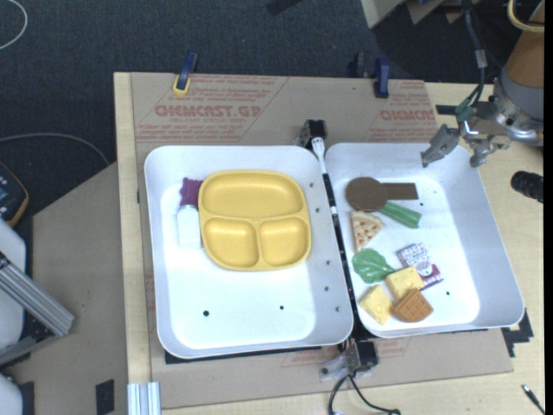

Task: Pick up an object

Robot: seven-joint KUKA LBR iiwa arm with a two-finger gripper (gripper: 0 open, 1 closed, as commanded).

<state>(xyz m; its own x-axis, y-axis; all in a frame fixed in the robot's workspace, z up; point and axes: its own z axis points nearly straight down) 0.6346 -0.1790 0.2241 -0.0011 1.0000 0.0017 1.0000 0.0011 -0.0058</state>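
The right bin (484, 232) holds several small toy foods. A brown spatula-shaped piece (380, 194) lies at its back, with a green piece (402, 213) just beside it. In front of these are a pizza slice (365, 228), a green leaf (371, 264), a purple and white packet (416, 256), two yellow blocks (403, 281) and a brown waffle (413, 307). My gripper (458, 151) hangs over the bin's far right corner, behind and to the right of the brown piece. Its fingers are spread open with nothing between them.
The left bin (173, 301) holds a yellow divided plate (255, 219) and a white bottle with a purple cap (187, 216) against the plate's left side. A black hinge strip (328, 214) separates the bins. Clamps (182, 78) sit on the board's far edge.
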